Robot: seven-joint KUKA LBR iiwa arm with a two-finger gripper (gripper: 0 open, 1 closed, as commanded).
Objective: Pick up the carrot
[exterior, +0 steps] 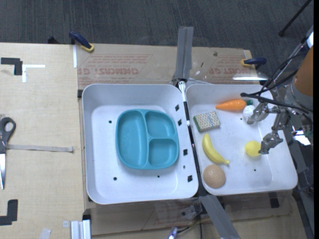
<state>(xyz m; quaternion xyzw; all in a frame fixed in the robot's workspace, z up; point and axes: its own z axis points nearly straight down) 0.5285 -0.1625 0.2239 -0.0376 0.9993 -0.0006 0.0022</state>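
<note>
The orange carrot (231, 104) lies in the right bin (279, 180) near its back wall, with its green end pointing right. My gripper (263, 129) hovers over the bin's right side, just right of and below the carrot's green end. It is open, one fingertip (256, 115) close to the carrot's end and the other near a yellow lemon (252, 149). Nothing sits between the fingers.
The right bin also holds a speckled sponge block (207, 120), a banana (214, 151) and a tan round fruit (214, 176). A blue divided plate (147, 139) sits in the left bin (94, 148). Scissors (5, 133) lie on the bench at far left.
</note>
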